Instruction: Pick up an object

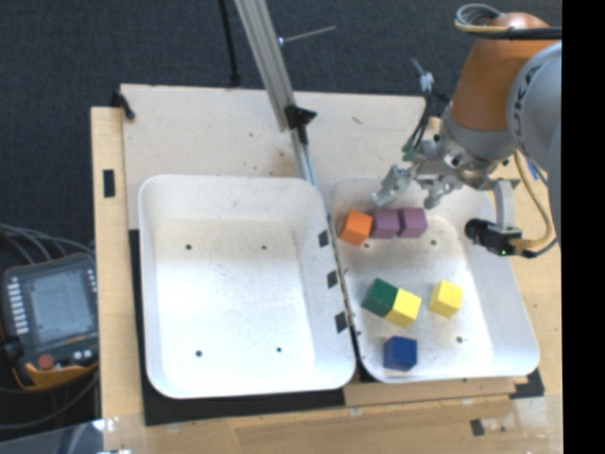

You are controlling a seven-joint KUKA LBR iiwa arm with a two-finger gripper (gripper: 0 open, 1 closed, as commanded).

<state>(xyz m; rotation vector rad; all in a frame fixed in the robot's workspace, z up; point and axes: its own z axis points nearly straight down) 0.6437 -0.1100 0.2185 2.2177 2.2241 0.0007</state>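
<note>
In the right bin point(492, 339) lie several small blocks. An orange block point(356, 226) touches two purple blocks point(399, 222) in a row near the bin's back left. Further forward, a green block point(380, 297) touches a yellow block point(405, 306); another yellow block point(446, 298) lies to their right and a blue block point(400, 353) sits near the front rim. My gripper point(412, 188) hangs just above and behind the purple blocks, its two fingers point(389, 187) spread apart with nothing between them.
The left bin point(236, 282) stands beside the right one. A slanted aluminium pole point(269, 64) rises from the bench behind the bins. A black cable and connector point(492, 236) hang by the arm at the right bin's far right.
</note>
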